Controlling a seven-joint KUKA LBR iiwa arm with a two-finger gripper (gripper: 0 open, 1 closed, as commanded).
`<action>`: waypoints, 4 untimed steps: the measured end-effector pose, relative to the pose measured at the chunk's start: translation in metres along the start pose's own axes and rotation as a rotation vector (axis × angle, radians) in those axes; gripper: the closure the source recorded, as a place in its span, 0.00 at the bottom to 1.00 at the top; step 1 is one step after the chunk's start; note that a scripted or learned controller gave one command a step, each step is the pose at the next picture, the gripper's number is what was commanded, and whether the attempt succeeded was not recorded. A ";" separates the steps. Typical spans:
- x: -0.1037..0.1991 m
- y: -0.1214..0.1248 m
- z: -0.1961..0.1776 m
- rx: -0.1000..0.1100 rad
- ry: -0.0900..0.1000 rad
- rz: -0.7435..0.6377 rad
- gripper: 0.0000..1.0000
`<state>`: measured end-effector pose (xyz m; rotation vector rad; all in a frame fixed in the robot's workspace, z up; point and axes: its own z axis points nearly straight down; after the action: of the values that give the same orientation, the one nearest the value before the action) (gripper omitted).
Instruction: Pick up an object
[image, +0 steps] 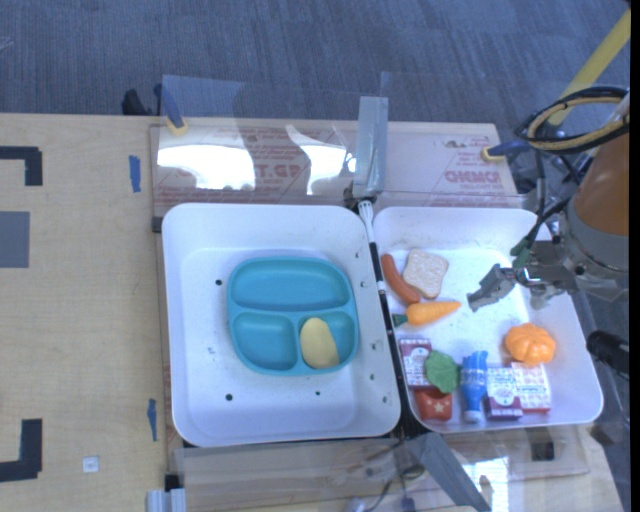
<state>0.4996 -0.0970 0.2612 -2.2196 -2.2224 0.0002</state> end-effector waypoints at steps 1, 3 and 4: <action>0.022 0.036 0.080 0.008 0.002 0.168 0.00; 0.001 0.012 0.173 -0.011 -0.001 0.057 0.00; -0.001 0.102 0.174 -0.007 -0.002 -0.012 0.00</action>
<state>0.6014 -0.0974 0.0870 -2.2102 -2.2399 -0.0055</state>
